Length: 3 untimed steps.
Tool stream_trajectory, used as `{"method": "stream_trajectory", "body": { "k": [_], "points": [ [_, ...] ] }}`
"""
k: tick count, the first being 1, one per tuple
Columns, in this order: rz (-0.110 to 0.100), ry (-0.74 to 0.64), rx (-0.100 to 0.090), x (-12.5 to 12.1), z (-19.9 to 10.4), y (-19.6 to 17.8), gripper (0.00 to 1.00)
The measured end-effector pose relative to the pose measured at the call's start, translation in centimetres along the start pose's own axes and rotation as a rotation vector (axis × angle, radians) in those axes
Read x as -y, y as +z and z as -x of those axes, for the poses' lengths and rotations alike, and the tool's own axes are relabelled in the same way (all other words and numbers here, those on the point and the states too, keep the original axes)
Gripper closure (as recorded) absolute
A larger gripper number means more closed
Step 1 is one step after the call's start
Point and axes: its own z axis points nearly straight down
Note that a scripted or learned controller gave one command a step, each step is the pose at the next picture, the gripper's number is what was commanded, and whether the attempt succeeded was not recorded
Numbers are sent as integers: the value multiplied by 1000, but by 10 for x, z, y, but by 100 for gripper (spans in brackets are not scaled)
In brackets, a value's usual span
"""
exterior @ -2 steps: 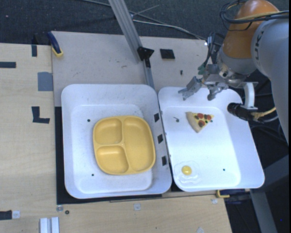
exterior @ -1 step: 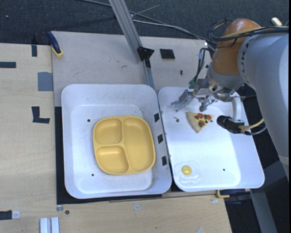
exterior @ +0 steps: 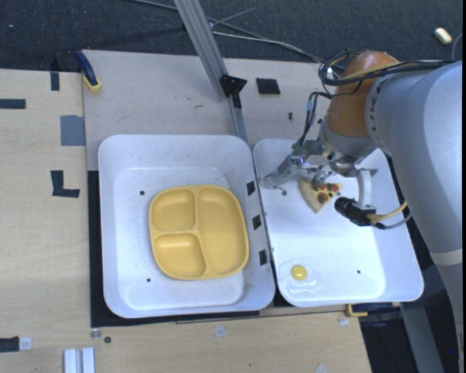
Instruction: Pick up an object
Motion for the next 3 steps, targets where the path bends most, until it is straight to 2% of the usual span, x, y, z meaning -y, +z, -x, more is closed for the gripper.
{"method": "stream_trajectory", "body": {
  "k": [1, 2, 3],
  "points": [
    [3, -1, 1, -2, 0, -14, 100],
    [-1, 2, -3, 5, 2, -61, 100],
    [1, 1, -2, -5, 8, -116, 100]
  ]
}}
